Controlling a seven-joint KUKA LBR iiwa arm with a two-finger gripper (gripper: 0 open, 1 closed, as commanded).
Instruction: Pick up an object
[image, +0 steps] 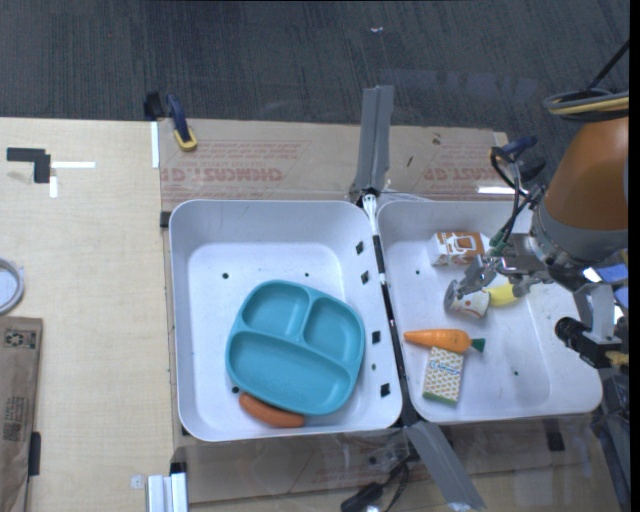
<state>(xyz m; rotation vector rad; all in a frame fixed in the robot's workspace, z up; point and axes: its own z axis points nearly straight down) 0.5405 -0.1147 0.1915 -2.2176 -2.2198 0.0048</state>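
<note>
Closest to you, an orange sausage-shaped toy (271, 412) pokes out from under the teal three-compartment plastic plate (296, 346) in the left white bin (190, 330), while a patterned cardboard packet (444, 375) and an orange toy carrot (437, 340) lie in the right white bin (560, 390). Your pincer (479, 277) is low in that right bin, just beside a small white-and-grey object (468, 299) and a yellow piece (502, 295), near a brown-and-white carton (459, 247). You cannot tell how wide it stands or whether it grips anything, so judge the pick as not yet done, with the lift still ahead.

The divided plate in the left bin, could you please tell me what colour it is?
The divided plastic plate is teal blue, seen clearly in the camera view.
</note>
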